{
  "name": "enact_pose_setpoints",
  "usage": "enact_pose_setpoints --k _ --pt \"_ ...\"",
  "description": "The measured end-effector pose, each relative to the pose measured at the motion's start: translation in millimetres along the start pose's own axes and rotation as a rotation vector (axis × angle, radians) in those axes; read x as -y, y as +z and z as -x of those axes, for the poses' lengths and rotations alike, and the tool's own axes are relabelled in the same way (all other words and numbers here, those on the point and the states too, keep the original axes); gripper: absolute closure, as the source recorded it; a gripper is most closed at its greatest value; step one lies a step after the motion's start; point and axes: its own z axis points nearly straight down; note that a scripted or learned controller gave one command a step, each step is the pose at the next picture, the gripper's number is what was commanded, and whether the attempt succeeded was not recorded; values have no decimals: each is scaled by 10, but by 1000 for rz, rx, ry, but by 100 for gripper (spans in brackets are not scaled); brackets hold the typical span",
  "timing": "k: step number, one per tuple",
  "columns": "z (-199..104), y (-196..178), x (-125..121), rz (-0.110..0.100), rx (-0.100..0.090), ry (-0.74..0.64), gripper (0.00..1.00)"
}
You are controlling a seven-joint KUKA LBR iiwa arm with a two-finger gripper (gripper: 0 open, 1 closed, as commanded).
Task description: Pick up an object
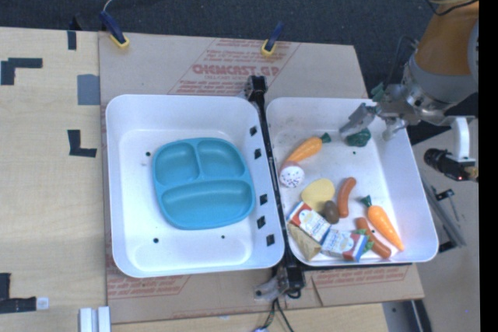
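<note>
Red lettering reading "CHEMCAST" marks the cardboard (233, 70) on the counter. Above the right bin (405, 167), the hand (373, 123) hangs with fingers spread open, gripping nothing, just beside a dark green object (359, 138) near the bin's far corner.

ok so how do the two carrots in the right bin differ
The upper carrot lies alone near the divider, its green end toward the gripper. The lower carrot lies by the bin's right wall, at the edge of the toy pile, its green end pointing up-left. The upper one looks paler orange. Both are orange toy carrots lying flat.
</note>
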Motion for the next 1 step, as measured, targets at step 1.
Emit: enact_pose_setpoints --k 1 --pt "-773 500 -628 -1 -1 -2 0"
